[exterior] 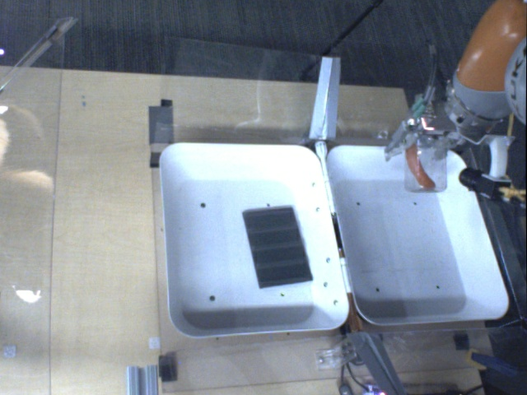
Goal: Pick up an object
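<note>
My gripper [423,174] hangs over the far end of the right bin [486,303], close to its back rim. Its pale translucent fingers [436,171] are shut on a small orange-red object [420,172], a narrow curved piece that shows between them. The object looks lifted clear of the bin floor. In the left bin [177,220] a dark grey ridged rectangular pad [277,246] lies flat near the middle, far from the gripper.
An upright metal post [326,97] stands behind the seam between the bins. The arm's orange band [494,48] and grey wrist sit above the right bin's far right corner. Cables and black fittings [494,186] run along the right rim.
</note>
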Action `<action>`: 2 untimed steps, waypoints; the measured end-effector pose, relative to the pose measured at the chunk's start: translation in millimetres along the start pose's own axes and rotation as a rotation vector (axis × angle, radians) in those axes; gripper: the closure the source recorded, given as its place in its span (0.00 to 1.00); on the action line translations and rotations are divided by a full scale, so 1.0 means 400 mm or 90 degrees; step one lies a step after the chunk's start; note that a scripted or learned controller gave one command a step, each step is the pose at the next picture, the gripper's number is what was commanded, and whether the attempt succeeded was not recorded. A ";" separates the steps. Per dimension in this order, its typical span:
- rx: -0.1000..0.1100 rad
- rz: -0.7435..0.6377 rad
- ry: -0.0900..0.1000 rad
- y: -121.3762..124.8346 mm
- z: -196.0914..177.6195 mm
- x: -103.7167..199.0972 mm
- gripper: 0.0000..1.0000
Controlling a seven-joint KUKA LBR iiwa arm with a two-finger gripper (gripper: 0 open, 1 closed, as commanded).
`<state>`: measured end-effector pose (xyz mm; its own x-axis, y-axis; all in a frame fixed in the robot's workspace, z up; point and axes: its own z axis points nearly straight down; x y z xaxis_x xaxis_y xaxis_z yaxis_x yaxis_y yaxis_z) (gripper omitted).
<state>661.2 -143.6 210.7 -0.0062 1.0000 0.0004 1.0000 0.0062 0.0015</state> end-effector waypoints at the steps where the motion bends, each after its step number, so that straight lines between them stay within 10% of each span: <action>1: -0.002 -0.112 -0.004 0.019 0.241 -0.094 0.00; 2: -0.002 -0.148 0.000 0.029 0.255 -0.143 0.00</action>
<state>673.4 -200.5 108.9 -0.2368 0.9716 -0.0005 0.9716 0.2368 0.0040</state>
